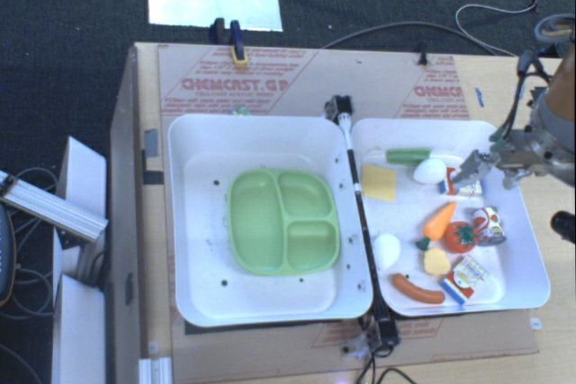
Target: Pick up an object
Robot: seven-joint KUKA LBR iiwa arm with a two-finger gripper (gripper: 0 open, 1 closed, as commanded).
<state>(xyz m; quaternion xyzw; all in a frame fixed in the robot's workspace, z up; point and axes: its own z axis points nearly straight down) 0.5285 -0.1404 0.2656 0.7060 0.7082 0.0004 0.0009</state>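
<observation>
My gripper (470, 172) hangs low over the back right part of the right bin (526, 234), reaching in from the right. Its tip is right beside a small red and white packet (450, 183); I cannot tell whether it touches the packet. Close by to the left lie a white egg (429, 170) and a green cucumber (408, 156). Further forward are a carrot (439, 219), a tomato (460, 236), a small printed can (487, 225), a yellow cheese slice (379, 183), a second white egg (386, 250), a yellow lump (436, 262), a sausage (418, 289) and a small carton (463, 277).
The left bin (202, 157) holds a green divided plate (283, 221). A black divider rail (356, 202) runs between the bins. Cables (486, 13) lie on the floor behind the bench at the right.
</observation>
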